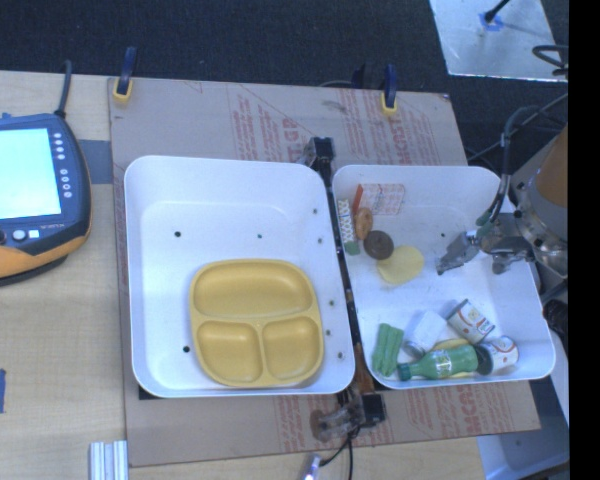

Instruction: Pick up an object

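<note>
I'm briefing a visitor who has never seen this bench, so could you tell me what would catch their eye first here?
Probably the yellow divided tray, lying alone in the left bin. Next, the clutter in the right bin: a green bottle on its side at the near edge, a pale yellow disc and a brown ball toward the middle. The gripper hangs over that bin's right side.

— Where do we stand? 
— Above the bench, fixed, looking down at a slant on the left bin and the right bin, side by side across the middle of our frame.

— How near are we? 
— Far enough to take in both bins whole, the cardboard sheet beneath them, the pendant screen at our left edge and dark floor along the top.

— And the arm? 
— It reaches in from our right.
</note>
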`<state>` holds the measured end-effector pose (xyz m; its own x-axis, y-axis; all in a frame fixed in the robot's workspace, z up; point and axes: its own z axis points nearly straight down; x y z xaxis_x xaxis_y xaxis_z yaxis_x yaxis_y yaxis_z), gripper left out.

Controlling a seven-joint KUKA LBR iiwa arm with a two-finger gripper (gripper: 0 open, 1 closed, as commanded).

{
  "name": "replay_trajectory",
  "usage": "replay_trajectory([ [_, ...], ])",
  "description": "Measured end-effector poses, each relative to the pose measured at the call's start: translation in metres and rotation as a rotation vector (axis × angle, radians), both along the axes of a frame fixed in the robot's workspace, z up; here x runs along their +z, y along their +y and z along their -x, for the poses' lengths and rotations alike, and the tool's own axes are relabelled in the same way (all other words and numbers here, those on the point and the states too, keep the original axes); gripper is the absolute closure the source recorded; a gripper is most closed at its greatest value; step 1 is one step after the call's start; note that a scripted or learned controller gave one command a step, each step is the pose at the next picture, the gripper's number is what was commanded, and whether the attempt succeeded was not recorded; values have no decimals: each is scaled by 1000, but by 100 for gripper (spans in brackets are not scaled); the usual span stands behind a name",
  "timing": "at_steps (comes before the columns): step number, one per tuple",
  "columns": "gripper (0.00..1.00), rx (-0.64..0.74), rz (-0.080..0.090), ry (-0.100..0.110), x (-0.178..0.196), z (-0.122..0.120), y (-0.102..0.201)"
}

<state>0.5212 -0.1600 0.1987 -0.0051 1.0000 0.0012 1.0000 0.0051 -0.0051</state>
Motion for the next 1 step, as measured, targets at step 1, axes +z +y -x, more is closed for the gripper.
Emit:
replay_trajectory([
  [1, 0, 4, 1, 0, -26, -32, 67],
])
